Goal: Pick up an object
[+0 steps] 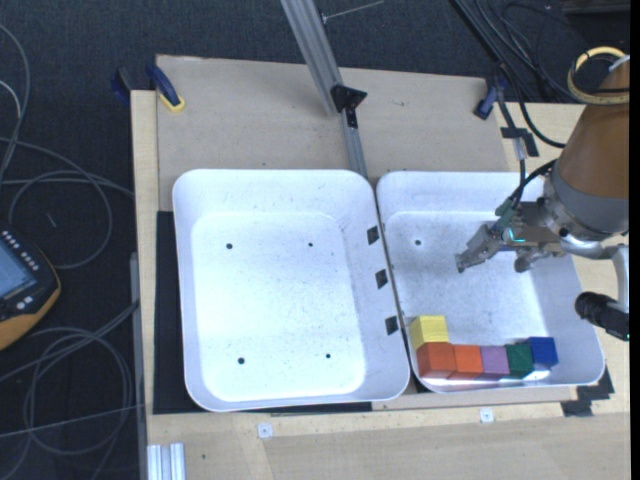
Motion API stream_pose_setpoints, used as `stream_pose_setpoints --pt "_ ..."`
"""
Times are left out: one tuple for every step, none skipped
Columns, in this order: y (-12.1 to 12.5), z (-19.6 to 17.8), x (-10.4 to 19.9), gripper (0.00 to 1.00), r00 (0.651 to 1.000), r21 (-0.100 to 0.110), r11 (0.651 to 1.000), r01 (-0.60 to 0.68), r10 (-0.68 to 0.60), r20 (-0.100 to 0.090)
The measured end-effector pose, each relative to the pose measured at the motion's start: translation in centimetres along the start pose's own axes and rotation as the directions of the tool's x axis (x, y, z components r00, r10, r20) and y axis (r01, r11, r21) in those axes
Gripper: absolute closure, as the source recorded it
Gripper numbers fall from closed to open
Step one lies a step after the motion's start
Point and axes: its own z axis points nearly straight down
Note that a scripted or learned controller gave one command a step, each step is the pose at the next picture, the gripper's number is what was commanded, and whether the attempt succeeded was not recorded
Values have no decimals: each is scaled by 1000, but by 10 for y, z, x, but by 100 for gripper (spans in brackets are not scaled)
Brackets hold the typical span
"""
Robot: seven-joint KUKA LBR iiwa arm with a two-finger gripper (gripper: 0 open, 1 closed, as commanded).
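Observation:
A row of coloured blocks lies along the front wall of the right bin (400, 193): a yellow block (430, 329), a red block (435, 358), an orange block (467, 359), a purple block (495, 359), a green block (519, 356) and a blue block (542, 349). My gripper (492, 264) hangs over the middle of the right bin, behind the row and apart from it. Its two fingers are spread open with nothing between them.
The left bin (185, 268) stands beside the right one, with black clips along the shared wall. A slanted metal bar (320, 58) rises from the back of the bench. Blue clamps sit at the bench's back corners. Cables lie on the floor at left.

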Motion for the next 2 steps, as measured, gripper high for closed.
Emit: stream_pose_setpoints --pt "50 138 3 0 1000 7 1000 0 0 -1" --pt "51 133 2 0 1000 0 1000 -1 1 0"
